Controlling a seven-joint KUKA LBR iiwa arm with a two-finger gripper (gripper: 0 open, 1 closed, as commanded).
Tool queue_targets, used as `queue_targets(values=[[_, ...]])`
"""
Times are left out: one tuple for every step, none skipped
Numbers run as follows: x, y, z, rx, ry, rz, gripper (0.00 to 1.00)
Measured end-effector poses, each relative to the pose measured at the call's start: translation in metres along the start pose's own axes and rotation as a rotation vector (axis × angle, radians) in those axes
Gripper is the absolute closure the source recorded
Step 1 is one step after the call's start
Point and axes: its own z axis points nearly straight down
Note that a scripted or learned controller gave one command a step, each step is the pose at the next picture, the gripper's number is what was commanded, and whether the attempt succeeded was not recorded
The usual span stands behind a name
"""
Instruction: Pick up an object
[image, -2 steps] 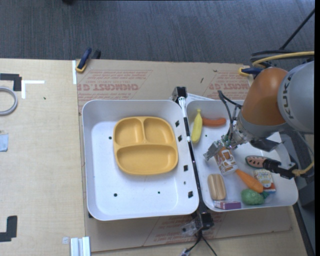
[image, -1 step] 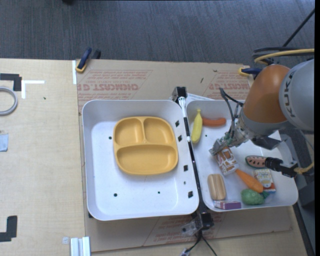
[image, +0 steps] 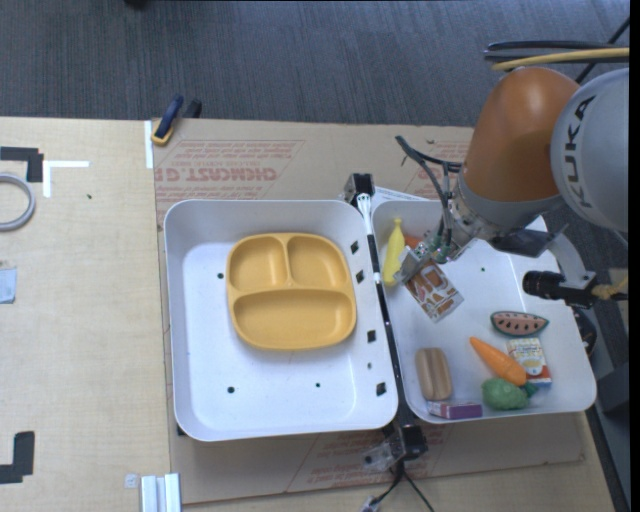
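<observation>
Overhead, arm (image: 520, 130) bends over right bin (image: 560, 400), its jaws' state impossible to tell.

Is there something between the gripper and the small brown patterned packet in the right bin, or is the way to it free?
Nothing visible stands in the way. The gripper is low over the right bin, right at the upper edge of the brown patterned packet. The yellow banana lies just beside it toward the divider, not between them.

My right bin (image: 575, 395) holds the carrot (image: 497, 360); bread (image: 433, 373) lies left of it, watermelon slice (image: 519, 322) behind it.
</observation>
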Motion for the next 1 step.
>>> queue_targets(values=[[0.0341,0.0319,0.0112,0.001,0.002,-0.461,1.00]])
